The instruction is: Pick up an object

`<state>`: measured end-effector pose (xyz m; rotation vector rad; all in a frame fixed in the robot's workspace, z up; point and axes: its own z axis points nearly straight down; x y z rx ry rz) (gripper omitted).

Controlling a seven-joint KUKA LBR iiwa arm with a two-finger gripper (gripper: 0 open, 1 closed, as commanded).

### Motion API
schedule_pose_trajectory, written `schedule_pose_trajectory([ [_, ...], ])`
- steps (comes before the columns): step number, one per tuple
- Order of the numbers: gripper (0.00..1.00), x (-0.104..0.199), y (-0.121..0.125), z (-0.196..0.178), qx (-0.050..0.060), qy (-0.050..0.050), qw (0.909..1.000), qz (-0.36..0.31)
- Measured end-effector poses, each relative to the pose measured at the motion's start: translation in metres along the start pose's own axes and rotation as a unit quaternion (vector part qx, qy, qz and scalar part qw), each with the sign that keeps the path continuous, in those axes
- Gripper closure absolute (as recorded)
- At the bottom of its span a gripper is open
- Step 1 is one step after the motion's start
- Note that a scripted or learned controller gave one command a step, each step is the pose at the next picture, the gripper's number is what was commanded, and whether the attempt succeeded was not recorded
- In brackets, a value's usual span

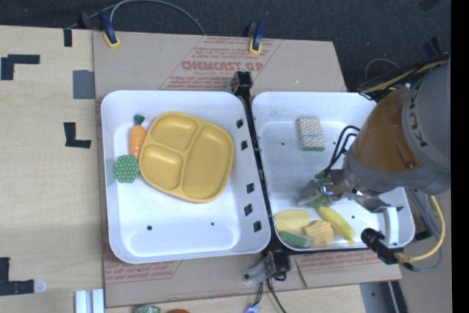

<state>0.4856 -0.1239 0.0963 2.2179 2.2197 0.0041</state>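
The bench [44, 157] carries two white bins. The left bin [176, 238] holds a yellow divided plate [185, 155], a toy carrot [136, 139] and a green ball [126, 169]. In the right bin [278, 121], the gripper [314, 192] hangs above a banana [335, 222], corn [318, 232] and a sponge [311, 133]; its opening cannot be told.

arm [410, 143] cut off at right edge, carrot [136, 139] partly hidden under yellow plate [185, 156], gripper [314, 193] blurred
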Motion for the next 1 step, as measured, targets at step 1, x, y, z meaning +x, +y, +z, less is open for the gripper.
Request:
schedule_pose_trajectory([
  [1,1.00,0.0741,0.0090,-0.0878,0.003,0.001,1.0000,-0.001],
])
